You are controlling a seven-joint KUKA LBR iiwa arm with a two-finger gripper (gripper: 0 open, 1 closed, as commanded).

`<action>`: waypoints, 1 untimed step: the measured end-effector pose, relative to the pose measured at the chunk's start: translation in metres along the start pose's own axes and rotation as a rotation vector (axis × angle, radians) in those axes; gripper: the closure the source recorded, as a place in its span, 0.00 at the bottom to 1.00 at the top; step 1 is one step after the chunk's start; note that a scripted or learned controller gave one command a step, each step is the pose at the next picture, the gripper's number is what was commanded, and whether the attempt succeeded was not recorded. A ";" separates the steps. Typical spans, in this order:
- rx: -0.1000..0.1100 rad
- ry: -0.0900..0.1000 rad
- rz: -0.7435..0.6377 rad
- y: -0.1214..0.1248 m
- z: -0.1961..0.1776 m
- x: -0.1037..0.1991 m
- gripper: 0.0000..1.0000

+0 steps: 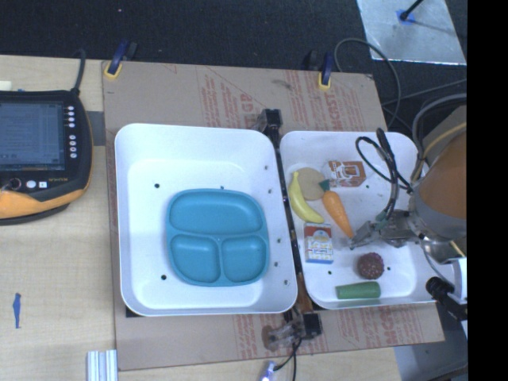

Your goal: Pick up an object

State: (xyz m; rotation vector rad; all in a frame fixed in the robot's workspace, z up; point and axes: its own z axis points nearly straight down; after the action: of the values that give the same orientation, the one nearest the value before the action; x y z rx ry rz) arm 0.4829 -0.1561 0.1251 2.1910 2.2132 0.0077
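We see the gripper [373,232] low in the right bin [401,296], just beside the carrot [337,213], fingers spread and empty. To grasp well, we judge it should straddle the carrot's middle, clear of the banana [302,201] beyond it.

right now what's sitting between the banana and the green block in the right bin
In the camera view, a small red and white carton lies between the banana and the green block, just below the banana's lower end. The rest of that stretch is bare white bin floor.

Hand [367,235] beside carrot [336,213]
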 end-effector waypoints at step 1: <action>0.025 0.016 0.005 0.046 -0.048 0.047 0.00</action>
State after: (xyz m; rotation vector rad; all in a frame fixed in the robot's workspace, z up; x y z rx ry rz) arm 0.5275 -0.1079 0.1737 2.2169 2.2290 -0.0022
